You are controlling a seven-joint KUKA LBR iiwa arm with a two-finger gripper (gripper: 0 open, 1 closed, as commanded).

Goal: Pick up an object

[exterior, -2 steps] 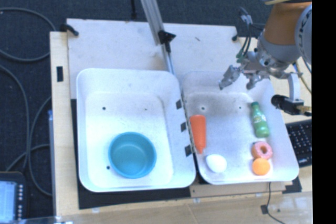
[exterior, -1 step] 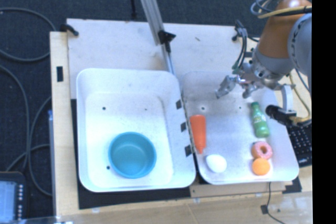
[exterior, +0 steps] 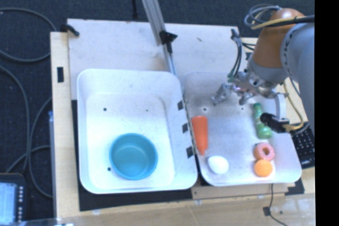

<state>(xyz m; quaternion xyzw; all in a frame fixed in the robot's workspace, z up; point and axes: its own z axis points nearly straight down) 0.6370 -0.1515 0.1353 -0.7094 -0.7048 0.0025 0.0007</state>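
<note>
My gripper (exterior: 231, 98) hovers over the upper part of the right bin (exterior: 233, 129), its two fingers spread open with nothing between them. Below it lie an orange carrot (exterior: 199, 133) against the bin's left wall and a white egg (exterior: 217, 164) near the front. To the right are a green bottle (exterior: 260, 121), a pink donut (exterior: 264, 152) and an orange ball (exterior: 263, 168). None of them touches the fingers.
The left bin (exterior: 90, 92) holds a blue bowl (exterior: 133, 156) at its front. A slanted metal pole (exterior: 151, 0) rises from between the bins at the back. Cables hang by the arm's wrist (exterior: 270, 50) on the right.
</note>
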